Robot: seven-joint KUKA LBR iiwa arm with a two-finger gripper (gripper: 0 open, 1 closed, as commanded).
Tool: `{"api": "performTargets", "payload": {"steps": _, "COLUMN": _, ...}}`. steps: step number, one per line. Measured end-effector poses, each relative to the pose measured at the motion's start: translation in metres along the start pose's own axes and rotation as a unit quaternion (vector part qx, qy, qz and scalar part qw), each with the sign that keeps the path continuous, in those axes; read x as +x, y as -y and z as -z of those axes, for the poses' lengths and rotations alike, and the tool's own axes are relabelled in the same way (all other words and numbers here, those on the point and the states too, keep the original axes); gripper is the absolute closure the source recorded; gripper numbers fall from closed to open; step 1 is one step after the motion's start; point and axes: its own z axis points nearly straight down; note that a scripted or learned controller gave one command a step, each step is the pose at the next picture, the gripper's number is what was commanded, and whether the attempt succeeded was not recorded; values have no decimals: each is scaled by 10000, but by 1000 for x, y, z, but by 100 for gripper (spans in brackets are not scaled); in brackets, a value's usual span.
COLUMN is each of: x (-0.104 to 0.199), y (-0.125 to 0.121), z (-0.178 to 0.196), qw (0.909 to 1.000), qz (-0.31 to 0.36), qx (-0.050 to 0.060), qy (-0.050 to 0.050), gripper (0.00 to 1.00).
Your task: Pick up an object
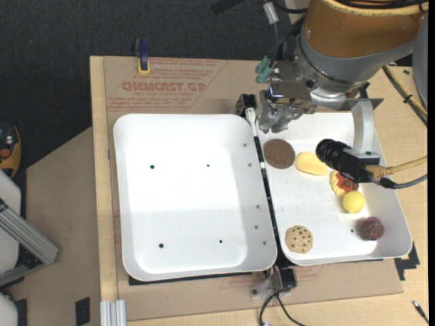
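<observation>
Several small food-like items lie in the right bin [326, 250]: a brown disc [279, 153], a pale yellow oval piece [311, 164], a yellow ball [353, 202], a red and yellow item [339, 180] partly under a black fitting, a dark purple ball [371, 229] and a chocolate-chip cookie [298, 238]. My gripper [275, 119] hangs at the bin's back left corner, just behind the brown disc. Nothing shows between its fingers.
The left bin [129, 175] lies beside the right one, sharing a middle rim. A black cylindrical fitting [343, 157] with a cable juts over the right bin. A blue-and-yellow clamp [142, 55] stands at the board's back edge.
</observation>
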Motion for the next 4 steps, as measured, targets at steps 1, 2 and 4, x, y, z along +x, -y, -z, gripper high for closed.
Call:
{"api": "performTargets", "payload": {"steps": 1, "x": 46, "y": 27, "z": -54, "qw": 10000, "qz": 16, "qx": 67, "qy": 10, "gripper": 100}}
{"api": "performTargets", "payload": {"steps": 2, "x": 93, "y": 38, "z": -23, "qw": 10000, "qz": 19, "qx": 13, "qy": -6, "gripper": 100}}
{"api": "performTargets", "payload": {"steps": 4, "x": 123, "y": 38, "z": -38, "qw": 10000, "qz": 13, "qx": 67, "qy": 18, "gripper": 100}}
